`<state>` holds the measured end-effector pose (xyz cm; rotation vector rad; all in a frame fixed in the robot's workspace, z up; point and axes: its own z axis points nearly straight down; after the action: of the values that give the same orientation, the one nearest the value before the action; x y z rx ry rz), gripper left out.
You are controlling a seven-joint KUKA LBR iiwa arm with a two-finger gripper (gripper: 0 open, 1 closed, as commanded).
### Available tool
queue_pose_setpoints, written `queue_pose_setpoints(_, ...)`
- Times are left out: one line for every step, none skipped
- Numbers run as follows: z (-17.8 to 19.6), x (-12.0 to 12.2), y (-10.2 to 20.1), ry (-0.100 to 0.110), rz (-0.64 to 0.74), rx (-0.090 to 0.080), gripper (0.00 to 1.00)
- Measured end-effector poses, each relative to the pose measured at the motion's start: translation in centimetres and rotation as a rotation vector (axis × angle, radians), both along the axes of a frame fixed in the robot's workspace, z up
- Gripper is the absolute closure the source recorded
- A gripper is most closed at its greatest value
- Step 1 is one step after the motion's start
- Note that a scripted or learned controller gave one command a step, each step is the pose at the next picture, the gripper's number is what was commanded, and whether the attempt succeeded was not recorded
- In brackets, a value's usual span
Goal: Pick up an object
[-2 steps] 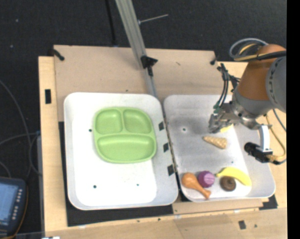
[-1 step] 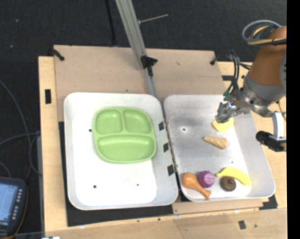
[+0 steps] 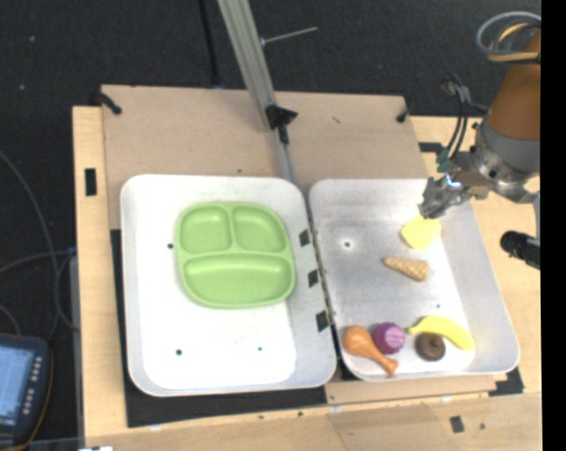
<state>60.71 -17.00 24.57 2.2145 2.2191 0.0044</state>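
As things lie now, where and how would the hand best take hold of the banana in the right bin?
Probably across the banana's middle, coming straight down. It lies flat near the bin's front right corner, with the chocolate doughnut against its near side, so fingers closing across the narrow width, placed away from the doughnut, look safest.

I see a tan wooden bench (image 3: 208,130) carrying two shallow white bins side by side — the left bin (image 3: 147,280) and the right bin (image 3: 358,214) — their inner edges touching, with black clips along the seam.
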Motion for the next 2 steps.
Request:
queue_pose_setpoints(1.1, -0.1, 5.4, 0.004, 0.005, 0.004, 1.00)
queue_pose_setpoints(-0.2, 0.0, 10.6, 0.006, 0.005, 0.003, 1.00)
